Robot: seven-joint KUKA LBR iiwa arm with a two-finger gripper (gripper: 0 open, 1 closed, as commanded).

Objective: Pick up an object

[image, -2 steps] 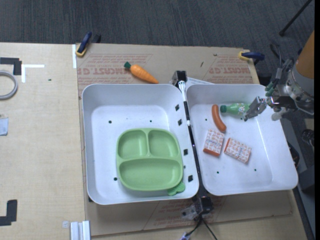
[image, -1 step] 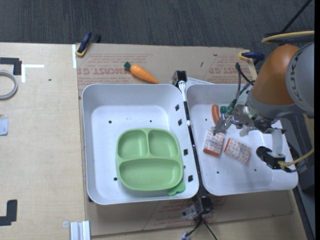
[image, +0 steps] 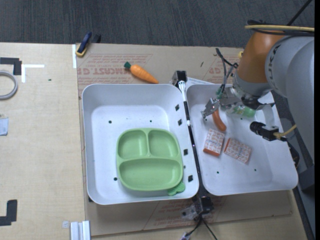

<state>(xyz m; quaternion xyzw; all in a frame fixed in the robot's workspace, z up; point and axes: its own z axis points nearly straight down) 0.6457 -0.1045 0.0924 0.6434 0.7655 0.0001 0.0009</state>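
Camera view: fixed above the table [image: 40,149], looking down at a slant on two white bins side by side.
Arm: grey with an orange band, reaching in from the right and bent low over the right bin [image: 272,176].
Claw: the claw [image: 214,109] sits at the upper left of the right bin, right at the top end of a small orange sausage-shaped piece [image: 219,121]; whether it is spread or pressed together I cannot tell, since the metal parts blur into one another.
Task's thing: the orange piece seems the likeliest target. It lies in the right bin, slanted, near the left wall, just above two flat patterned packets.
Look of it: short, rounded, smooth, reddish orange, much like a toy sausage; small enough to slip sideways, I would judge.
Packets: one orange-and-white packet [image: 214,143] and a second [image: 237,150] just beside it, both lying flat on the bin floor.
Left bin: the left bin [image: 100,109] holds a green divided plate [image: 149,160].
Outside the bins: a toy carrot [image: 141,72] lies on the cardboard behind them.
Progress: the approach looks done; nothing is visibly lifted, so the grasp and the lift remain.
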